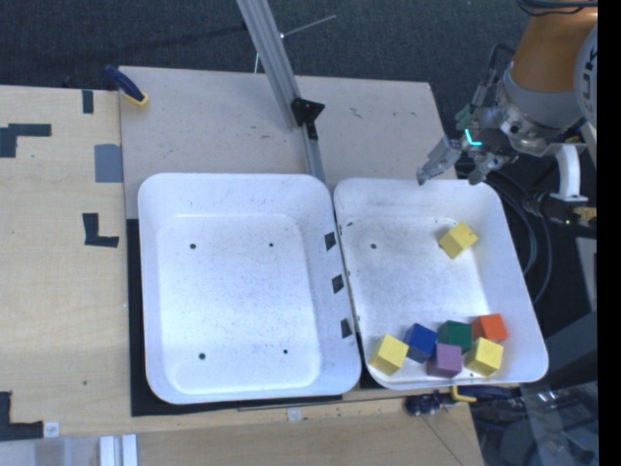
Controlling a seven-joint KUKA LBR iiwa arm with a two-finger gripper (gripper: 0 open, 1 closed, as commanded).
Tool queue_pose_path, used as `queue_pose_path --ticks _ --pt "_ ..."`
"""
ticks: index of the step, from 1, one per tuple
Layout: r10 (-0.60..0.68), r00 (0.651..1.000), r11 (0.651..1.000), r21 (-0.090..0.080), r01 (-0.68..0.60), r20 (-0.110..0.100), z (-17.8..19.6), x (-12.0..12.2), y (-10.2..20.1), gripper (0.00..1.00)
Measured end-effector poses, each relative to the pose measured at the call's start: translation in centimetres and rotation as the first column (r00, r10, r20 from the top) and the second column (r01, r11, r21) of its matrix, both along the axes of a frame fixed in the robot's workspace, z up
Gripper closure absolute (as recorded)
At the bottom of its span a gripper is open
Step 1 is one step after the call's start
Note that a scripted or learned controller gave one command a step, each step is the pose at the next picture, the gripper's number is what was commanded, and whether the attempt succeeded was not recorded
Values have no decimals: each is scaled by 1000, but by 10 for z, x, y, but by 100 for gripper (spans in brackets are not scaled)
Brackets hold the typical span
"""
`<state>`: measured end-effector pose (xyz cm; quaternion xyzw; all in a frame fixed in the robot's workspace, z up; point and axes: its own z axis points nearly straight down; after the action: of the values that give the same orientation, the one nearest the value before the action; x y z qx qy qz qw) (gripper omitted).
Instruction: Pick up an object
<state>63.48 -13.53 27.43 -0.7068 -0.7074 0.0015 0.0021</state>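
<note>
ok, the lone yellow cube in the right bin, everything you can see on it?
The lone yellow cube is a small solid block, plain yellow and matte, with no markings I can make out. It lies on the floor of the right bin, in the far half near the right wall, turned at a slant to the bin's edges. Nothing touches it: the other cubes are clustered at the near edge, and the claw hangs above the bin's far rim.

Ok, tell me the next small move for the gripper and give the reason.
Probably lower the gripper toward the lone yellow cube. The gripper hangs over the far rim of the right bin with nothing between its fingers, and that cube sits apart from the others, nearest to it. The blocks clustered at the bin's near edge look harder to grasp singly.
</note>
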Motion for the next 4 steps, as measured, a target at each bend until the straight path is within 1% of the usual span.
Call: queue_pose_path --ticks 1,2,4 --pt "1 1000 1000 -2 -1 4 3 1 0 0" --pt "1 1000 1000 -2 -1 0 -45 6 5 0" --pt "0 1000 1000 -1 0 -2 -142 -12 7 0"
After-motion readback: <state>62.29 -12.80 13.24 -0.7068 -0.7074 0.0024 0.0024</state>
